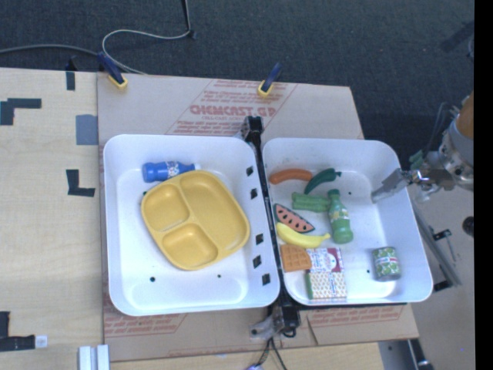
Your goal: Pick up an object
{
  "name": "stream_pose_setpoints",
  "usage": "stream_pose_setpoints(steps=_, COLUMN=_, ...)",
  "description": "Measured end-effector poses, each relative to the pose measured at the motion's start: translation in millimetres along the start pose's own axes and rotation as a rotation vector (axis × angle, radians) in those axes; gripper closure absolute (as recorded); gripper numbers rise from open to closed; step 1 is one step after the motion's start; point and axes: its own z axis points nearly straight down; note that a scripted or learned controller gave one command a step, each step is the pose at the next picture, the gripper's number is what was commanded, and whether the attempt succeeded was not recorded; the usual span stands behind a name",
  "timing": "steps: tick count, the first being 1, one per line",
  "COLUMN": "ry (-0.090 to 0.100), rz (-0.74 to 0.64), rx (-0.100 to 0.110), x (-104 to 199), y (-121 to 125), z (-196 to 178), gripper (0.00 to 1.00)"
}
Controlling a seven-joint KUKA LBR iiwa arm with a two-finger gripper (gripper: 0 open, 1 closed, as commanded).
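Note:
The right bin (362,154) holds several toy foods: a sausage (289,176), a green pepper (321,178), a green bottle (339,219), a watermelon slice (294,219), a banana (302,238), a small carton (326,260) and a green can (387,263). My gripper (390,184) hangs over the bin's right side, near its rim, above bare floor. It is right of the green bottle and well above the can. Nothing shows in its grasp.
The left bin (123,230) carries a yellow divided plate (195,218) and a blue bottle (166,170) at its far edge. A black divider clip strip (260,206) runs between the bins. The arm's wrist (454,164) sits beyond the right rim.

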Motion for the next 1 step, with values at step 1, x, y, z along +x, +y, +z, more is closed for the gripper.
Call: stream_pose_setpoints(steps=1, ry=0.004, rz=-0.003, rx=-0.002, x=-6.8, y=17.5, z=145.0, gripper=0.00)
